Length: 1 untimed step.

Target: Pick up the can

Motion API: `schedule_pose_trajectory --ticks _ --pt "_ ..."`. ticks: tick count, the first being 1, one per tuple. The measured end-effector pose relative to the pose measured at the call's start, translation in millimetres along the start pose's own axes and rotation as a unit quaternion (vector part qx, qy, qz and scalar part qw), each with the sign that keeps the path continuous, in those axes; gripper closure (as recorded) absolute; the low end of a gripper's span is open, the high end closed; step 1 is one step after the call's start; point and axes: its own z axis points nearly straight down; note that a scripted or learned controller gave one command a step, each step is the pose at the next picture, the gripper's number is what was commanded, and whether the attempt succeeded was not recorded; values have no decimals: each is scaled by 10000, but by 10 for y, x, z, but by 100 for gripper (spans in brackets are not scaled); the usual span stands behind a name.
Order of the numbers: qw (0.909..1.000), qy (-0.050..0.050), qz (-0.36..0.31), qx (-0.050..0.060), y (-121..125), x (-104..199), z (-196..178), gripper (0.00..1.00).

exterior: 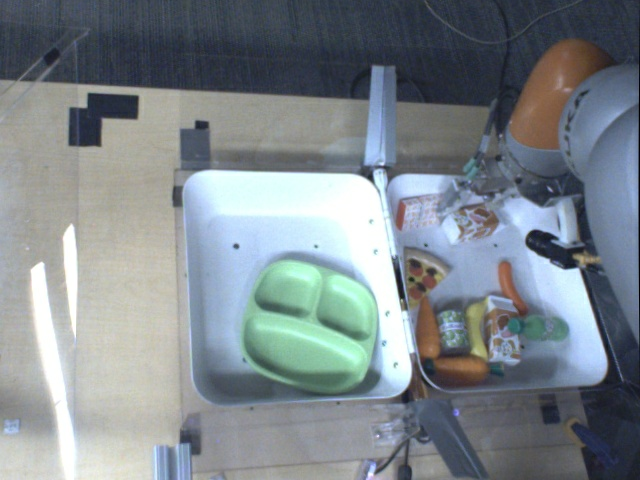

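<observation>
Small can (452,331) with green label, standing among the toy food at the near edge of the right bin (590,363); between a carrot (428,330) and a banana (477,328); well apart from the pincer (482,180), at about 6 o'clock of it; pincer low over the bin's far edge, opening not discernible; two white bins, one can, one green tray (311,325) in the left bin (210,268) on the desk (100,268).

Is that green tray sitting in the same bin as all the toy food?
No. The green tray lies in the left bin, while the toy food, such as the pizza slice, is in the right bin.
</observation>
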Motion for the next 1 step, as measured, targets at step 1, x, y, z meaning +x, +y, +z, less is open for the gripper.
schedule_pose_trajectory --ticks 1 --pt "9995 -74 -262 -164 -681 -253 47 0"
